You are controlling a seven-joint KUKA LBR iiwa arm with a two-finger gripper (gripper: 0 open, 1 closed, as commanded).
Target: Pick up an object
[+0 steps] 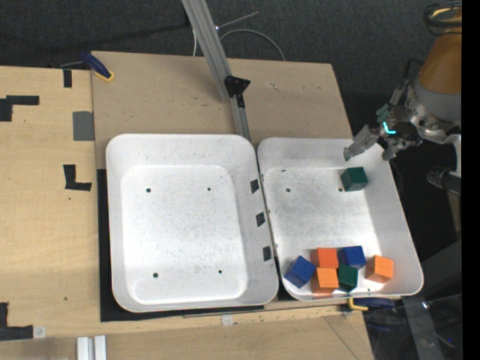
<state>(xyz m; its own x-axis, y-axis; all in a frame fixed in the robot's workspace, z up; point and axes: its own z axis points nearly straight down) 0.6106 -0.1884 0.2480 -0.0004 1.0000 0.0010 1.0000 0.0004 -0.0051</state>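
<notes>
Gripper point(369, 142): positioned over the right bin's point(390, 201) far right corner; finger state cannot be determined; nothing seen held | Green cube point(354, 178): located near that corner, just below the gripper | Six cubes point(337, 267): clustered along the near edge

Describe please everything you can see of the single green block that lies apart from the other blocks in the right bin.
The green block is a small dark green cube with plain, matte faces, perhaps wood or plastic. It rests flat on the floor of the right bin, near that bin's far right corner, turned slightly against the bin's edges. It stands alone: the cluster of blocks lies at the near end. The gripper hangs just above and beyond it, not touching it.
</notes>
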